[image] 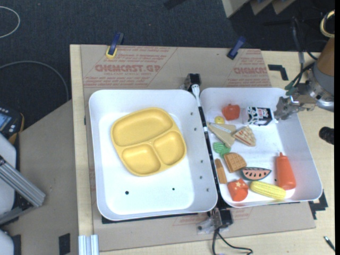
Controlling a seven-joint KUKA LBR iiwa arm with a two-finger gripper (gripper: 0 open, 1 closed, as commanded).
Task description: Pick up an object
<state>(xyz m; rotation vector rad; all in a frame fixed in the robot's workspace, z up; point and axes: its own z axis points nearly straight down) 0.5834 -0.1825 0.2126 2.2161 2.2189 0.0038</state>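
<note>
Across the right-hand bin (311,163) lies a scatter of toy food, any piece of which could be the one to lift. Nearest the arm is a small black-and-white carton (259,115), at the bin's far side, with a red pepper-like piece (231,111) just to its left. Below those, a pale wedge (222,132) and a pizza slice (245,136) sit close together, touching or nearly so. Further toward the near edge come a green piece (221,147), a brown waffle-like square (234,161), an orange carrot stick (220,171) along the bin's left wall, a watermelon slice (255,173), a red tomato-like piece (238,189), a yellow corn cob (268,189) and an upright-looking orange bottle (285,171) at the right. The gripper (281,110) hangs over the far right corner of this bin, just beside the carton, with nothing visibly between its fingers; how wide the claw stands cannot be made out from this angle. Its grey wrist (321,89) reaches in from the right edge of the scene. The left-hand bin (101,142) holds a yellow divided plate (147,141) with three compartments, lying at a slight tilt near the middle. Both bins rest on a brown board (159,68) printed with red lettering, held at the far edge by a yellow-tipped clamp (113,45) and a blue clamp (236,48).
</note>
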